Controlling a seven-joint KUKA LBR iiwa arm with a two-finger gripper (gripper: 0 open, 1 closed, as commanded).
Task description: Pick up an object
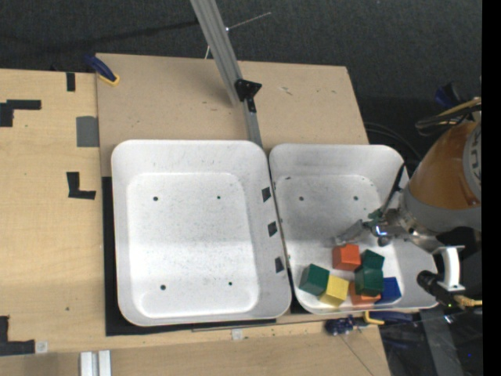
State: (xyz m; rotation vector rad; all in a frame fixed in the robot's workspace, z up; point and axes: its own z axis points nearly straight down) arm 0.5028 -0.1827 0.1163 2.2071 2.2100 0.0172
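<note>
White right bin [329, 163] holds orange [346, 255], green [315, 279], yellow [337, 289], dark green [371, 271] and blue [390, 289] blocks clustered at its near corner; claw [368, 229] just above them, grip state unclear.

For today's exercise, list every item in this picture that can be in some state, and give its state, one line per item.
Left bin: flat on the bench, upright.
Right bin: holds blocks, all clustered in its near corner.
Orange block: lying in the right bin, just below the hand.
Green block: touching the yellow block.
Dark green block: piled on other blocks.
Blue block: against the bin's near wall.
Hand: low inside the right bin, above the blocks.
</note>
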